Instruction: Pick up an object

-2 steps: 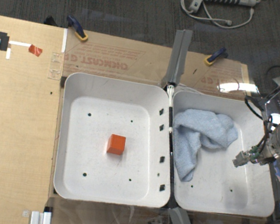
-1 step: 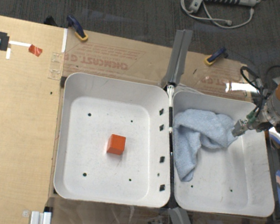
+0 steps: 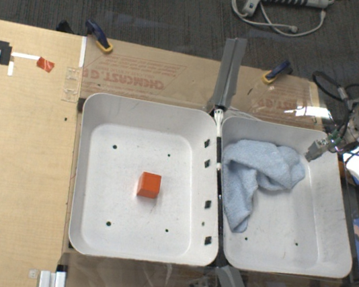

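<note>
Camera view, orange block (image 3: pixel 149 185) well left of end effector (image 3: pixel 317 149)

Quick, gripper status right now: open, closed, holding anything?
Gripper: cannot be told; it sits at the far right rim of the right bin, beside the blue towel, nothing seen in it.

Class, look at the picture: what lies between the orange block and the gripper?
In the camera view, the blue towel lies crumpled in the right bin, between the orange block in the left bin and the gripper. The bins' adjoining rims lie there too.
</note>
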Controlling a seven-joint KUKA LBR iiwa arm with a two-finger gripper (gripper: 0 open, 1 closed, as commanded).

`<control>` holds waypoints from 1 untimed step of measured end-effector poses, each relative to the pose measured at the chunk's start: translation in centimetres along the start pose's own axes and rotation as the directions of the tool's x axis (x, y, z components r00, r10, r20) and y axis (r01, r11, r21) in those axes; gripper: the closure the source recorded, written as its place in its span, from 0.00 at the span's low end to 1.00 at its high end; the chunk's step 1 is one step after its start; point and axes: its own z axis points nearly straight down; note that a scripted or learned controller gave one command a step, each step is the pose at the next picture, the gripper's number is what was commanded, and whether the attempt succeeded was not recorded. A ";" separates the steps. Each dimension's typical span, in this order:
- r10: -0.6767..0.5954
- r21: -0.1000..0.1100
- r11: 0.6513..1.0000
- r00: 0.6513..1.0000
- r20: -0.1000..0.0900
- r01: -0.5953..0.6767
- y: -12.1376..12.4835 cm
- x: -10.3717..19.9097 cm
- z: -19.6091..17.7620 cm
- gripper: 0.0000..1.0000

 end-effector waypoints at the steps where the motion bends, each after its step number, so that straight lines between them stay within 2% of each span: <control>1: -0.185 -0.001 0.983 0.983 0.000 0.185 -0.2 -2.3 1.0 1.00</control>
